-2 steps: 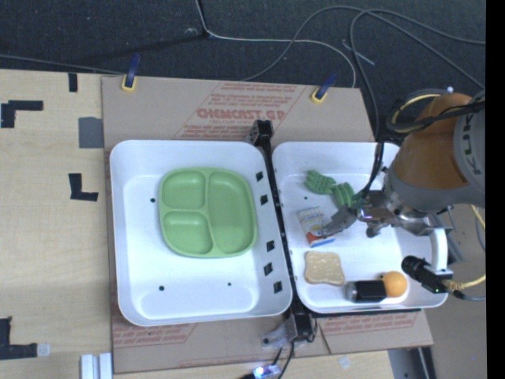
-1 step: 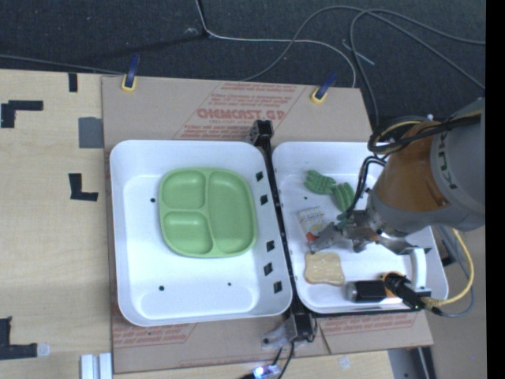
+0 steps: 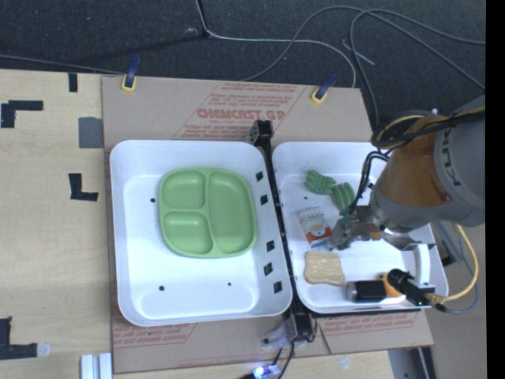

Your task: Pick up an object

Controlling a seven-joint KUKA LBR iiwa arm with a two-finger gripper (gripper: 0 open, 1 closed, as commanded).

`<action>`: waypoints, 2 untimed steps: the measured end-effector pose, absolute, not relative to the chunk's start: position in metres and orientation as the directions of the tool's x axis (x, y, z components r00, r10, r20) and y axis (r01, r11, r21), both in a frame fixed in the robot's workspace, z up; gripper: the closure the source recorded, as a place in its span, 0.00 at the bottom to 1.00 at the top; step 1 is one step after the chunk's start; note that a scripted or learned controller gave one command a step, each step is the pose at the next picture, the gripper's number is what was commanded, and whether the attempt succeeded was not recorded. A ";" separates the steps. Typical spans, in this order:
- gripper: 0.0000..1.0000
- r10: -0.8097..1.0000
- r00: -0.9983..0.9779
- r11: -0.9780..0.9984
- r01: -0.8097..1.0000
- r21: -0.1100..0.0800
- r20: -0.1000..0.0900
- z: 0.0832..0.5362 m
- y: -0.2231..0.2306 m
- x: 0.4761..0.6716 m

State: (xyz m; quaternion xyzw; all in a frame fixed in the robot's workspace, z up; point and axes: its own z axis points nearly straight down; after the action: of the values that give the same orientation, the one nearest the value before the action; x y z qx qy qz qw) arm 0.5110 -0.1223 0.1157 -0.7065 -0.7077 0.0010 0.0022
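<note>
Camera view: jaws low in right bin (image 3: 323,155), blurred, cannot tell if apart or together. Just left of jaws, flat white packet (image 3: 313,221), red print. Below-left, tan bread-shaped slab (image 3: 323,268). Above-left, knobbly green toy (image 3: 322,182). Far left, smooth green divided plate (image 3: 209,213).

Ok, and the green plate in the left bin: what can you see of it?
The green plate is pale green, rounded-square, and looks like matte plastic. Raised ridges split it into three compartments: two smaller ones on the view's left, one long one on its right. It lies flat, open side up, slightly turned, on the floor of the left bin, toward the far half. Only the bin floor touches it.
</note>
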 end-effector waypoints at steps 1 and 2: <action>1.00 1.000 -0.002 0.002 1.000 0.004 -0.001 0.169 -0.122 0.523; 1.00 1.000 -0.001 0.001 1.000 0.004 -0.001 0.211 -0.124 0.521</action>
State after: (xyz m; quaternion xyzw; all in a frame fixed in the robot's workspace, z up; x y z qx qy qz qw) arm 0.5208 -0.1245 0.2114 -0.7068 -0.7075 -0.0009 -0.0016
